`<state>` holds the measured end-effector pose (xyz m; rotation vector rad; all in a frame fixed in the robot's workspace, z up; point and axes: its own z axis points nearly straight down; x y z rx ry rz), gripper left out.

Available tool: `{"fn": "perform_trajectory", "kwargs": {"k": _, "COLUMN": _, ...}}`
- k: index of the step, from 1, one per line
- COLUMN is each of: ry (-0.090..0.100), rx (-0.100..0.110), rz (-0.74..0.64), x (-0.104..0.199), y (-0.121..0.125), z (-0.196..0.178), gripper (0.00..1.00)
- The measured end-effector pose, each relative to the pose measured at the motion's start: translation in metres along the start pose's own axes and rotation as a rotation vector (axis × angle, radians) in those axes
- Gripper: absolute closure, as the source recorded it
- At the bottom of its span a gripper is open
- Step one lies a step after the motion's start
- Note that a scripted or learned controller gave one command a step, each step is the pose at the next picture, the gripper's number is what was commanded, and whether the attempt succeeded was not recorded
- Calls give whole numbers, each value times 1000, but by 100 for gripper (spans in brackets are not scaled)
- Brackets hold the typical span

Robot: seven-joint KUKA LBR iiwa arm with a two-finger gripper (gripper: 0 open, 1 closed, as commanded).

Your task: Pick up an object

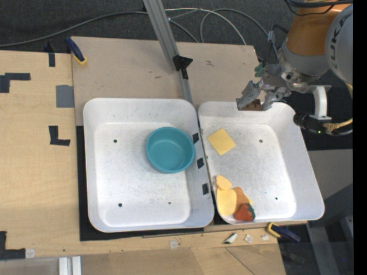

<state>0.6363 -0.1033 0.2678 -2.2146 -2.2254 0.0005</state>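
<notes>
My gripper [256, 99] hangs over the far rim of the right bin [298, 171], near its back middle. A small brownish patch shows at its tip, and I cannot tell what it is. A flat yellow square [221, 141] lies in the right bin's back left part, below and left of the gripper. A pale yellow piece [226, 196] with an orange and red item [244, 209] sits in that bin's front left corner. A teal bowl [169, 149] stands upright in the left bin [109, 171], right of its middle.
A grey metal pole [166, 33] slants up from behind the seam between the bins. Cables [229, 22] run across the dark floor at the back. A blue and yellow clamp [76, 50] holds the board's far left corner, another clamp [282, 231] the front right.
</notes>
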Motion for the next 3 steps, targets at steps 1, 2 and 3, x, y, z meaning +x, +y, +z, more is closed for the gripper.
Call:
{"fn": "perform_trajectory", "kwargs": {"k": 1, "ry": 0, "rx": 2, "rz": -1, "x": 56, "y": -20, "z": 17, "gripper": 100}}
{"fn": "perform_trajectory", "kwargs": {"k": 2, "ry": 1, "rx": 1, "rz": -2, "x": 107, "y": -40, "z": 12, "gripper": 100}}
{"fn": "perform_trajectory", "kwargs": {"k": 3, "ry": 0, "rx": 3, "rz": -2, "x": 163, "y": -56, "z": 28, "gripper": 100}}
